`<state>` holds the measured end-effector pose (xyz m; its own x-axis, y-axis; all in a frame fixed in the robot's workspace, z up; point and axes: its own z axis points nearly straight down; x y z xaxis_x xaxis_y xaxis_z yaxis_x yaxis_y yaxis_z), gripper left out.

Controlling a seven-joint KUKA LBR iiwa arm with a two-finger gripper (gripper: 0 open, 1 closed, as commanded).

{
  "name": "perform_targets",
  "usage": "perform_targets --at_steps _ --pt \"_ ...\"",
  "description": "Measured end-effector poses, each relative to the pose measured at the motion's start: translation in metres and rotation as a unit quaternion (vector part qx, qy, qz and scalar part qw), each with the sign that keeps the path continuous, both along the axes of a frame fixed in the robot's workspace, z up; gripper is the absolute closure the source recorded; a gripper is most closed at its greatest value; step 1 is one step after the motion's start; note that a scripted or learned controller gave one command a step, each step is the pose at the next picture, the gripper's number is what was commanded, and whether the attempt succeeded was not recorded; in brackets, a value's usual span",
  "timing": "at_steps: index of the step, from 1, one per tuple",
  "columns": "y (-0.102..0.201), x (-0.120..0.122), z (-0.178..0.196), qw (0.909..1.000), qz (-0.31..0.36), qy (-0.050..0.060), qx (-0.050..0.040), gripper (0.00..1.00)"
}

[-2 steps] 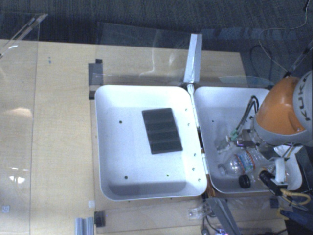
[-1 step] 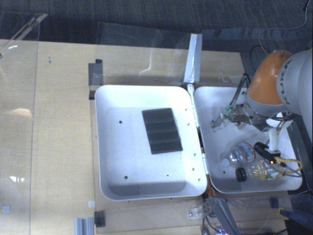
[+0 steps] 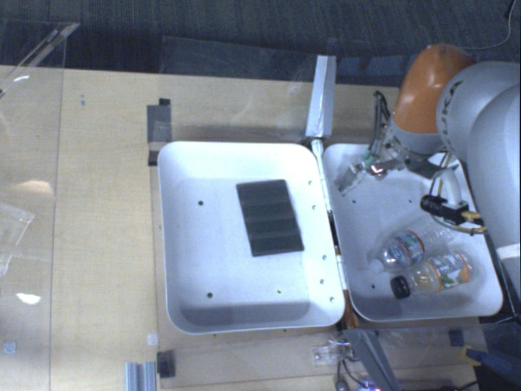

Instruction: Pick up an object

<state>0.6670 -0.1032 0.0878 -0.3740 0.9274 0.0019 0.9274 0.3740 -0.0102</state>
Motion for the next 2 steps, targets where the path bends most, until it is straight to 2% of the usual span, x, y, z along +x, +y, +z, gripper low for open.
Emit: perform_targets --at_steps 1,2 --pt "-0.035 -0.088 0.057 0.9998 -0.02 -0.009 0.0005 0.0" --pt "-0.071 -0.128 0.005 0.9992 0.04 -0.008 0.001 0.0"
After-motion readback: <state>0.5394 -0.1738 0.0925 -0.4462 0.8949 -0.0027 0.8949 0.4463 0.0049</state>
